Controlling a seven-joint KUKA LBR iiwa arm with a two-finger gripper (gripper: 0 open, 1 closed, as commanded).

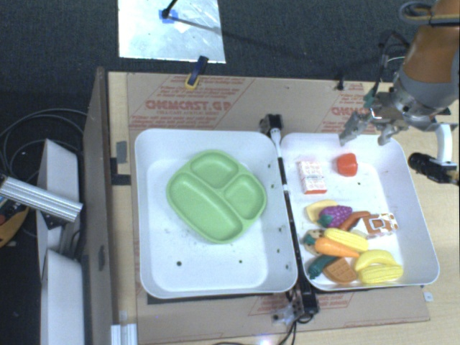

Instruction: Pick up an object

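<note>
Upper right of the frame, the gripper [372,130] hangs with jaws spread and bare above the red block [347,164].

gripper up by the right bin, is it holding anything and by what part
Nothing is held. The gripper hangs open over the right bin's far edge, above the red object.
</note>
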